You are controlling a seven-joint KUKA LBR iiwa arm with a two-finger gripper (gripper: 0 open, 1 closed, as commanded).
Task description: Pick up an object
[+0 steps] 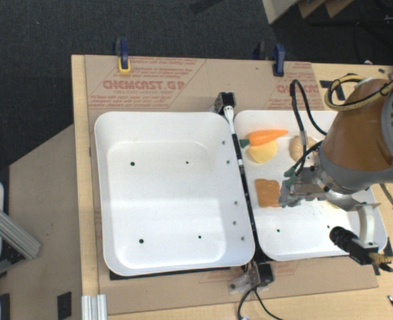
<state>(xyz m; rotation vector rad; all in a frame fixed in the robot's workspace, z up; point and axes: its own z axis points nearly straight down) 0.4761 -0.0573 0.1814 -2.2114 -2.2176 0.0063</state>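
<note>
The right bin (296, 240) holds an orange carrot (266, 137) near its far edge, a pale yellow rounded piece (263, 152) just below it, a tan rounded object (296, 148) to their right, and a flat brown slice (268, 193) near the bin's left wall. My gripper (291, 195) hangs low over the bin, right beside the brown slice's right edge. The orange wrist band and grey arm cover the bin's right part.
The left bin (170, 185) lies beside the right one, sharing a black-clipped middle wall. Black cables loop over the far right of the bench. A black part of the arm (348, 243) juts over the right bin's front corner. Blue clamps hold the brown board's far edge.
</note>
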